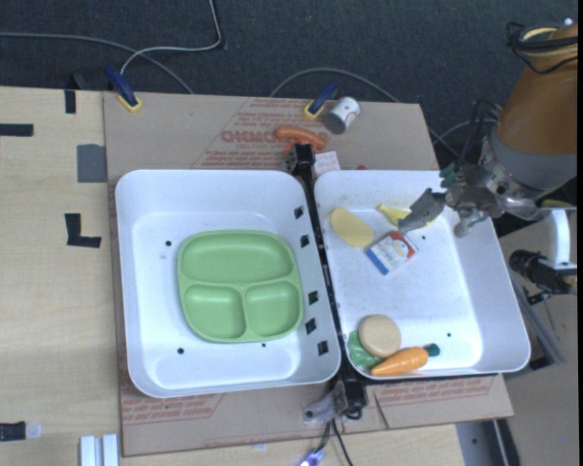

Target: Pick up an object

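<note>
White bins point(136, 260): green tray point(240, 286), toy food point(400, 360).

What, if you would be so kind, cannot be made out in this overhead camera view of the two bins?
- Two-finger gripper: too blurred to judge its finger gap.
- Small bright yellow piece: partly covered by a gripper finger, shape unclear.
- Green item in the right white bin: mostly hidden under the round tan disc and orange carrot.
- Blue-and-white packet: print too small to read.

In the right bin point(485, 289) we see a yellow piece point(351, 226), a blue-red packet point(391, 252), a tan disc point(379, 336) and a carrot point(402, 361).
</note>
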